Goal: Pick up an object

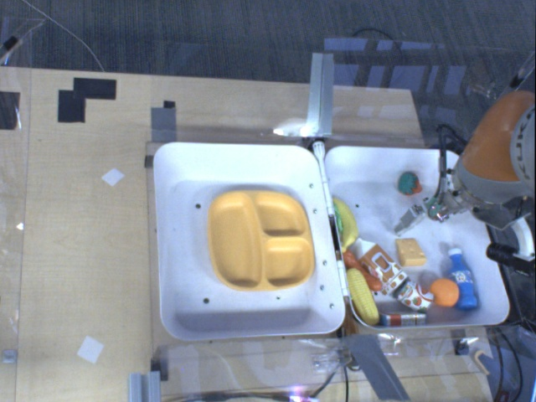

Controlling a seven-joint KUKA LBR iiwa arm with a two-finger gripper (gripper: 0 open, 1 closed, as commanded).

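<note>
Currently the nearest candidate is the small tan block (pixel 410 252), a squarish cheese-like piece lying flat on the floor of the right bin (pixel 368 170). It sits just below and slightly left of my end effector (pixel 423 213) as seen from the camera, near but not touching. It is nearly square, so I read no strong long axis; its edges run roughly parallel to the bin walls.

End effector state: two fingers visible, spread apart, nothing between them. One fingertip (pixel 408 220) points down-left toward the bin floor.

A teal ball (pixel 409 182) lies just above the end effector, about as close as the block, on the opposite side.

Further out, along the lower edge of the bin: blue bottle (pixel 461 280), orange fruit (pixel 445 292), corn cob (pixel 361 291) and a banana (pixel 344 222) against the dividing wall. These are crowded together.

The left bin (pixel 180 191) holds a yellow divided tray (pixel 261 238), well apart from me.

Judgement: the block is the cleaner target, isolated and flat; the move is a short shift toward the lower edge, then descend.
</note>
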